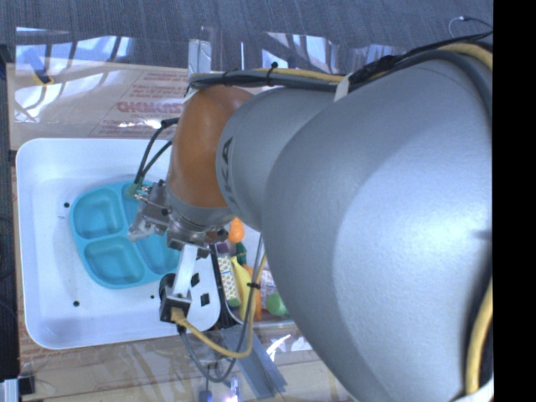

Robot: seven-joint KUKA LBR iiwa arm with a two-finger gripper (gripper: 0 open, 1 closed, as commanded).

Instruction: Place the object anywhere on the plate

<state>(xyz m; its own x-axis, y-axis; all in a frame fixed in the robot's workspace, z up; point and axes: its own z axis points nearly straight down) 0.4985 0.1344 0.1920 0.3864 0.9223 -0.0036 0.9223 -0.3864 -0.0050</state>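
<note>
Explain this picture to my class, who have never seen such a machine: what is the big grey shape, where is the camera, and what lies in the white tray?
The big grey shape is a robot arm with an orange band above its wrist. The one camera is fixed above the bench and looks down at a slant. The arm reaches in from the right, so close that it hides much of the scene. At its tip is the gripper, over a shallow white bin. In the bin lies a blue plate with three compartments. Small coloured things, orange, yellow and green, peek out beside the arm, too hidden to name. I cannot tell whether anything is held.
</note>
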